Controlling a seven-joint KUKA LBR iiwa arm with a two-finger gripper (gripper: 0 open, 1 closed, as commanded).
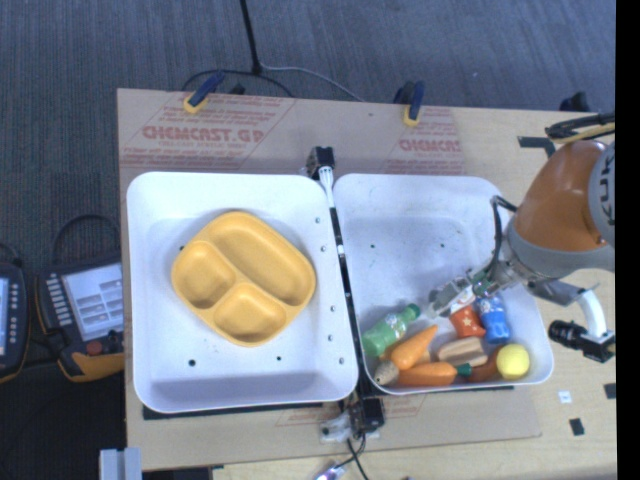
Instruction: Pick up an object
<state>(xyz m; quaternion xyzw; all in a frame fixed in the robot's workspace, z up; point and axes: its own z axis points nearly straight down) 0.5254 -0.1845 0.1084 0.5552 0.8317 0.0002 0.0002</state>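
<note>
The gripper (462, 293) is seen low in the right bin (420, 213), just above the toys (450, 343); its fingers' state cannot be told.

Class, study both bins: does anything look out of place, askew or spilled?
Nothing is spilled. The yellow divided tray sits askew in the left bin, and the toy foods crowd the right bin's near corner under the claw.

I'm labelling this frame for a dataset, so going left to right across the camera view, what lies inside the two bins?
Yellow divided tray → green bottle → orange carrot → tool → blue toy → yellow ball.
</note>
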